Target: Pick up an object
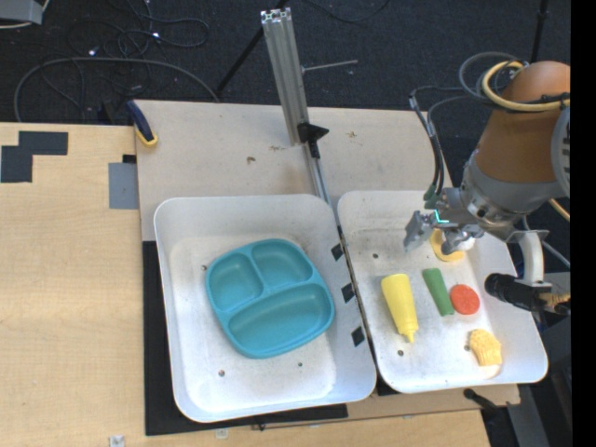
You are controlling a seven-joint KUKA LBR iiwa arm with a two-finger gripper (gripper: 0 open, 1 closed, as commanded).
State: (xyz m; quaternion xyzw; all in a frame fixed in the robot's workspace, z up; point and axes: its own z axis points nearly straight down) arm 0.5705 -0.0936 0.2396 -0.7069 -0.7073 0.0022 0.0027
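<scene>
1. Gripper [436,236] hangs over the far part of the right bin [521,366], fingers spread apart with nothing between them.
2. Just under and beside it lies a small yellow piece [451,252] (partly hidden, shape unclear).
3. Nearer the camera lie a yellow squeeze bottle [400,304], a green stick [436,291], a red tomato [465,299] and a corn cob [484,347].
4. Left bin [186,380] holds a blue divided plate [269,296].
</scene>
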